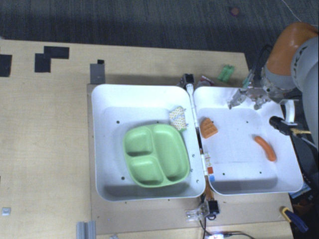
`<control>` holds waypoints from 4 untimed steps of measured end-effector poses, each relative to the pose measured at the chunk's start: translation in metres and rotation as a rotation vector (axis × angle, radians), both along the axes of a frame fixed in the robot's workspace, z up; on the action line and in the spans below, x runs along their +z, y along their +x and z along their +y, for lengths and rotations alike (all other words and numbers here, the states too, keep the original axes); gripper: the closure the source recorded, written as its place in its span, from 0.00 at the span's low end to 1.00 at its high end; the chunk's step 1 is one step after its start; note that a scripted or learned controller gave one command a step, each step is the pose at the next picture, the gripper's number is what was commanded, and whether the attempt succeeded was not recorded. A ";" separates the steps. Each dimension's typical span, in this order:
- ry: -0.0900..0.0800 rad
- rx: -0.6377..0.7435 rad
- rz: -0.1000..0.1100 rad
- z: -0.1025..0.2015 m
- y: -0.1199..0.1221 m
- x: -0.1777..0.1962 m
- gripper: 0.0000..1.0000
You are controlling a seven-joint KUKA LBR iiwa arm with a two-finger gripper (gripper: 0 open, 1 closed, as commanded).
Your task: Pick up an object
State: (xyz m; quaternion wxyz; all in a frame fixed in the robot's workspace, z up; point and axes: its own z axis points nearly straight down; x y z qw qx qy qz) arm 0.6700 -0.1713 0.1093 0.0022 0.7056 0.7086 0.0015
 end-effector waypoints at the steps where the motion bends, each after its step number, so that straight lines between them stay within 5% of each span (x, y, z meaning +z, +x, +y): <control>1: 0.002 0.001 0.002 0.056 -0.006 -0.024 0.00; 2: 0.000 -0.002 0.000 0.063 -0.113 -0.022 0.00; 3: 0.000 -0.002 -0.008 0.064 -0.111 -0.011 1.00; 4: -0.002 -0.003 -0.001 -0.025 -0.048 -0.023 1.00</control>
